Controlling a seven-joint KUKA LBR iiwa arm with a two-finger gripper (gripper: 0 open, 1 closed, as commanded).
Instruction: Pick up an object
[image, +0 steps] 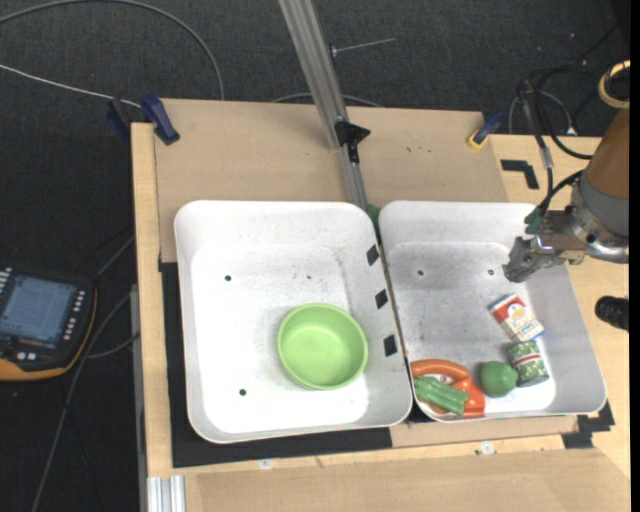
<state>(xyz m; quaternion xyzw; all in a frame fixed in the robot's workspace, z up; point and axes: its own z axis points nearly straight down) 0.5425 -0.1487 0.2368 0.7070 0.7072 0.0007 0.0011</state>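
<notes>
Camera view, fixed overhead. Wooden tabletop (260, 150) carrying two shallow white bins side by side.

Left bin (210, 250): one green bowl (322, 346), upright, at about 5 o'clock from the bin's centre, apart from the walls.

Right bin (450, 240): four items grouped along its near edge, from 5 to 6 o'clock.
- Carton (517, 317), white with red print, lying flat; long axis runs roughly 11 to 5 o'clock. It sits just below the claw, with bare bin floor around it.
- Can (529, 363), green label, on its side just beneath the carton, long axis near 12 to 6 o'clock.
- Green ball (497, 378), touching the can at 9 o'clock of it.
- Plate of toy food (446, 388), orange and green, at the bin's near left corner, just beside the ball.

Claw (520, 262): over the right bin at about 2 o'clock from its centre, pointing down-left, nothing seen in it; whether clenched or released, cannot tell.

Surroundings: metal pole (322, 75) at 12 o'clock; handheld controller (40, 320) on the floor at 9 o'clock.
</notes>
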